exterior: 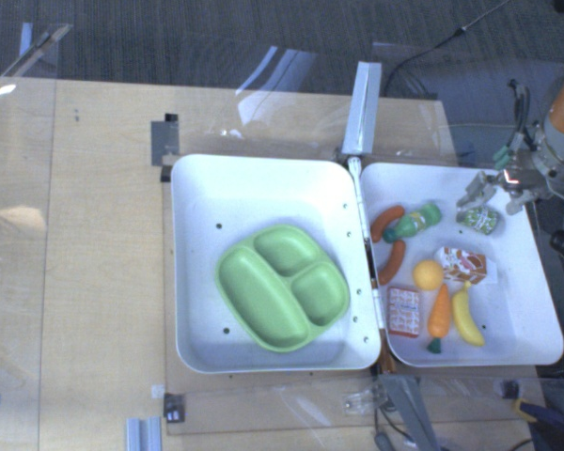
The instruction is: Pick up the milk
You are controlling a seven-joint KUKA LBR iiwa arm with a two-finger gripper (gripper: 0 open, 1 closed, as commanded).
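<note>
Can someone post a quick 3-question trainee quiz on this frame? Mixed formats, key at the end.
1. True or false: the green divided plate lies in the same bin as the carrot.
2. Multiple choice: the gripper is above which part of the right bin?
A. near edge
B. far edge
C. centre
3. Fill in: the banana lies right beside the ____, on the side toward the arm.

Key
1. False. The plate is in the left bin, the carrot in the right one.
2. B. It hangs over the far edge, close to a small green-and-white packet.
3. Carrot.
</note>
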